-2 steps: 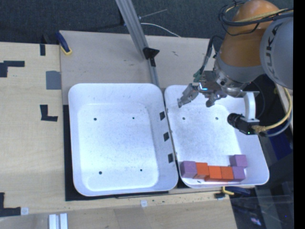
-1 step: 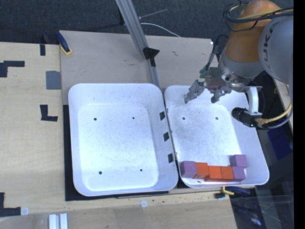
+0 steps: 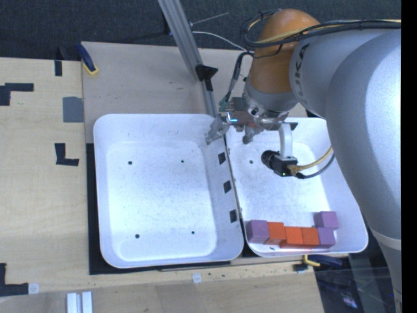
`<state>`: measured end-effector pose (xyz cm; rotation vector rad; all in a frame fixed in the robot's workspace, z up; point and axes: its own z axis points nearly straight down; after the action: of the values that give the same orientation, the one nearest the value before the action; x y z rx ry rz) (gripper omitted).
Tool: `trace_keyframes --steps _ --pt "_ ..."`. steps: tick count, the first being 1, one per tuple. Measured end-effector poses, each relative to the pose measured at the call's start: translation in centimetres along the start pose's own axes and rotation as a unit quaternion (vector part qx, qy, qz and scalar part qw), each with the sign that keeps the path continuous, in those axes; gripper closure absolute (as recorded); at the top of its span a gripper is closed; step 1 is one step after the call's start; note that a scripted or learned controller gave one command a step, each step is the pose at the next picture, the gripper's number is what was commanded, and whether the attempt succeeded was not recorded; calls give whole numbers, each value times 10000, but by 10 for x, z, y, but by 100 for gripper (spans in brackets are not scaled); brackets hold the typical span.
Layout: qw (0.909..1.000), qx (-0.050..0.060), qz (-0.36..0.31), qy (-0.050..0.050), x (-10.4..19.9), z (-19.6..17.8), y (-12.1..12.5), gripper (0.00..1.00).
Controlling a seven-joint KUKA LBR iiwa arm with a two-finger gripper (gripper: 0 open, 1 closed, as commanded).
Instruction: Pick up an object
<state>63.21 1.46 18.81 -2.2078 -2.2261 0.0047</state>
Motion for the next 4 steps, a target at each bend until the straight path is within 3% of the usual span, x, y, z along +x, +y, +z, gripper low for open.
trace_keyframes --steps 1,2,3,4 --pt "10000 -23 34 -12 -5 -4 1 0" --pt "10000 -61 49 -22 -49 -68 6 0" --pt "10000 -21 32 -16 -30 -60 2 0" --pt "10000 0 19 -9 15 -29 -25 0"
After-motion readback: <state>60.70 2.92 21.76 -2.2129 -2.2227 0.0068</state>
